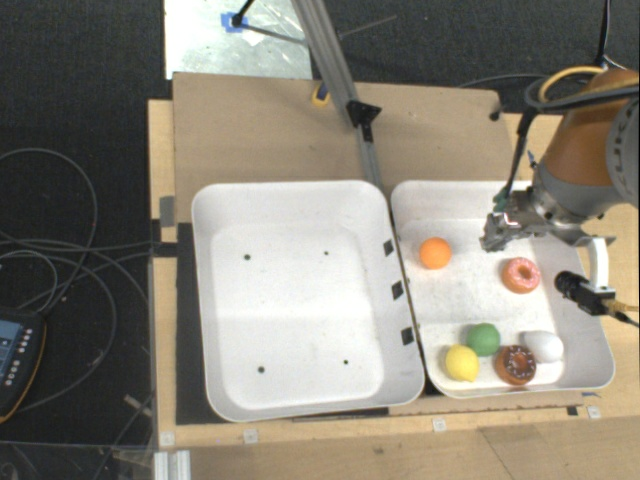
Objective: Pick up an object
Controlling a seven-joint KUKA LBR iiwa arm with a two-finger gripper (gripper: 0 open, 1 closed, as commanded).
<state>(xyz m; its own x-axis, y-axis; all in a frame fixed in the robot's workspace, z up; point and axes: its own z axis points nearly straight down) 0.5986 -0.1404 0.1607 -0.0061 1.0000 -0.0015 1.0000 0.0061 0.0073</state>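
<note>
The arm's gripper (497, 233) hangs over the upper part of the right bin (600, 373), above and just left of the pink doughnut (520, 274) — whether it is open or closed cannot be told. An orange ball (435, 253) lies to its left. Along the near edge sit a lemon (462, 363), a green ball (484, 338), a chocolate doughnut (516, 365) and a white egg (544, 346) — the left bin (300, 203) adjoins.

two bins (290, 203), two doughnuts (520, 275), four balls (435, 254)

Even overhead light, bins (300, 208) near blown-out white, soft shadows. Glare patch on floor (235, 23) top. Slightly soft focus, maybe compression.
</note>
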